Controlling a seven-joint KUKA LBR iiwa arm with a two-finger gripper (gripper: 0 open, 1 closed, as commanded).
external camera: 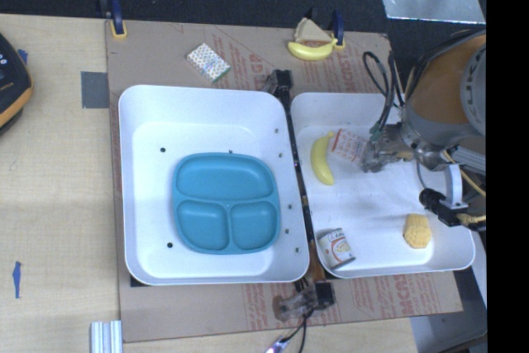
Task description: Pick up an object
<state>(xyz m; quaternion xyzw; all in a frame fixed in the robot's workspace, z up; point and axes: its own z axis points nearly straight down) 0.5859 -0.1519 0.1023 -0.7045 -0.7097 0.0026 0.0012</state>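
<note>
A: What is the bench like?

B: Pale wood, with a brown cardboard sheet (248,45) laid over it, clamped at the far edge. Beyond the bench lies dark floor. Two white bins stand side by side on the cardboard, their inner walls touching. The left bin (140,178) holds a blue divided plate (225,201) near its middle, with bare white floor all round it.

A: And the right bin (372,252)?

B: A banana (321,161) lies near its left wall. Just right of it sits a small red-and-white packet (347,146), and the gripper (374,157) is down at that packet's right edge. Whether its fingers are open or closed I cannot tell; they are too small and dark.

A: Where is there open room?

B: The middle of the right bin is bare. A yellow, lumpy piece (417,231) rests near the right wall, toward the near side, and a small carton (335,248) leans in the near left corner. Outside the bins, a second banana (310,50) and a patterned packet (207,61) lie on the far cardboard.
</note>
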